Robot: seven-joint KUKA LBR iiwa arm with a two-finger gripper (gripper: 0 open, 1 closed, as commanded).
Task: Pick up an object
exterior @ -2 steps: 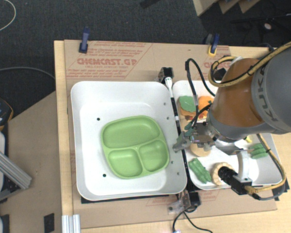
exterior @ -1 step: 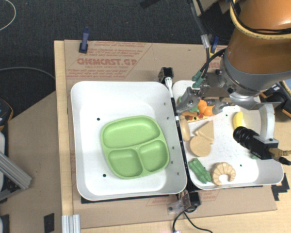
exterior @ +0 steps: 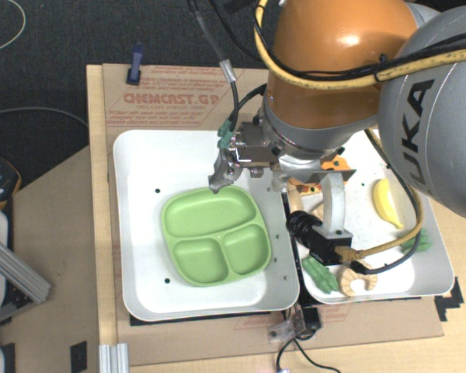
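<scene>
The grey arm with its orange band reaches in from the right and hangs over the seam between the two shallow white bins, its jaws point(exterior: 221, 179) pointing down at the far rim of a pale green plastic tray with three compartments point(exterior: 215, 235). Whether the jaws are parted or closed cannot be told, and nothing can be seen between them. The green tray lies in the middle of the left white bin point(exterior: 132, 208), tilted a little, its right edge close to the bin's right wall, with bare white floor along the left wall and the far and near edges. The right white bin point(exterior: 435, 274) is crowded and largely covered by the arm: a yellow banana point(exterior: 385, 203) lies near its right side, a small green toy piece point(exterior: 320, 273) and a pale curved piece point(exterior: 354, 280) sit at its near edge, and something orange point(exterior: 335, 163) shows under the wrist. A black cable with a yellow hose loops low across that bin.
</scene>
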